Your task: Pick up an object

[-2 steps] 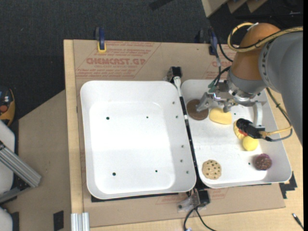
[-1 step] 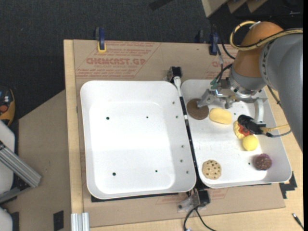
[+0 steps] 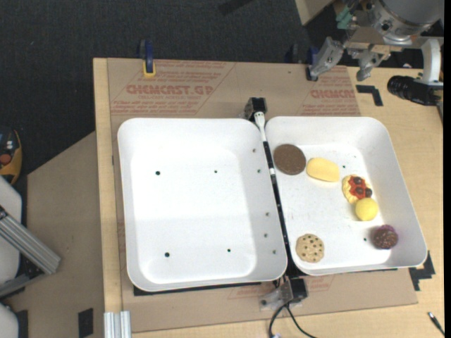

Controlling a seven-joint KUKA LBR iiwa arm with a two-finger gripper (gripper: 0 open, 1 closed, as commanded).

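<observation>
- Gripper [image 3: 343, 60] up at the top right, above the bench beyond the far rim of the right bin [image 3: 399, 162]; two fingers [image 3: 322, 59] spread apart, nothing between them, touching nothing.
- Grey wrist with the orange band at the upper right corner, directly above the gripper.
- Two shallow white bins side by side on brown board: left bin [image 3: 134, 189] and the right one, rims meeting along a dark strip in the middle.
- Six small food-like objects, all in the right bin, all well apart from the gripper:
- One brown disc [image 3: 289, 159] near the bin's inner far corner, close to the dividing rim.
- One pale yellow oval piece [image 3: 323, 170] just beside the brown disc, on its right.
- One yellow piece with red and dark spots [image 3: 356, 187] further right.
- One yellow ball [image 3: 366, 209] touching or just below the spotted piece; contact hard to judge.
- One dark purple ball [image 3: 385, 237] near the bin's near right corner.
- One chip cookie [image 3: 309, 247] lying flat near the near rim, apart from the others.
- Four small dark dots on the floor of the left bin.
- One blue-and-yellow clamp [image 3: 147, 57] at the board's far left edge.
</observation>
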